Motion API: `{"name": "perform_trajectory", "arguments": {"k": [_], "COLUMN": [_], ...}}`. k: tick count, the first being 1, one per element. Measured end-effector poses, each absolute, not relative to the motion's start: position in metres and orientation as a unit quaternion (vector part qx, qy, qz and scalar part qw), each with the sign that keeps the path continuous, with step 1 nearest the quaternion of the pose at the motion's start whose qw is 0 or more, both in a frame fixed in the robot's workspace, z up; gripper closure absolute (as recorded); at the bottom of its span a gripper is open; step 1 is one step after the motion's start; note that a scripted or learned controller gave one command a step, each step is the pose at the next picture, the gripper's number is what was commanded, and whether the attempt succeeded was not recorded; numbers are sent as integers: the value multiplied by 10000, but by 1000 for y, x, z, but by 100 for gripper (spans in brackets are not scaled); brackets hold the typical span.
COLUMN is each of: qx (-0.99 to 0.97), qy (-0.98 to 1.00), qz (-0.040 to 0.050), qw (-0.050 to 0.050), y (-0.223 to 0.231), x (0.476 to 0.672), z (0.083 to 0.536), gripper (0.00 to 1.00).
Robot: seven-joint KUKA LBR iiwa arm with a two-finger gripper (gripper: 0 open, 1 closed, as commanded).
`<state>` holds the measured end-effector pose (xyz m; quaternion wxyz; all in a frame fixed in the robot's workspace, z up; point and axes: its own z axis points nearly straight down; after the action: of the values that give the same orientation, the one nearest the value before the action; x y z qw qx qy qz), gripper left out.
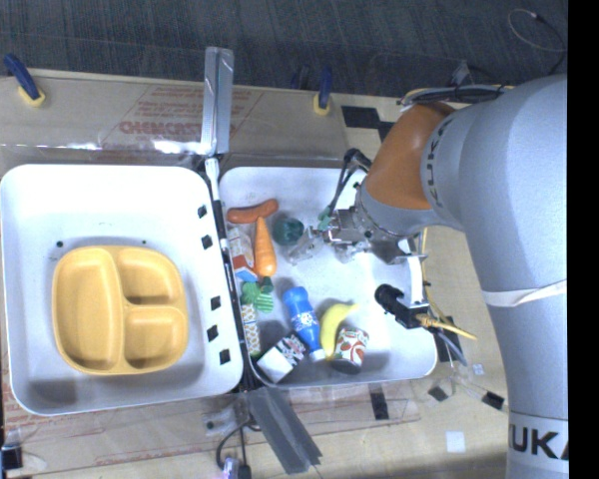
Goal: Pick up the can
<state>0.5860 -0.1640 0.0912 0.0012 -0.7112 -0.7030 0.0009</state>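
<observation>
- The can (350, 348), red-and-white, lies at the right bin's (419, 367) five o'clock, touching the banana (335, 323).
- The gripper (314, 239) hovers toward twelve o'clock, well apart; its spread I cannot tell.
- Still approaching; next, travel toward six and descend.

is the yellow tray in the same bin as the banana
No, the yellow tray lies in the left bin, while the banana lies in the right bin among the other items.
</observation>
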Motion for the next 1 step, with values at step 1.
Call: {"name": "perform_trajectory", "arguments": {"k": [1], "qx": [-8004], "qy": [-5995], "qz": [7], "qw": [8], "y": [-131], "x": [593], "z": [122], "gripper": [0]}}
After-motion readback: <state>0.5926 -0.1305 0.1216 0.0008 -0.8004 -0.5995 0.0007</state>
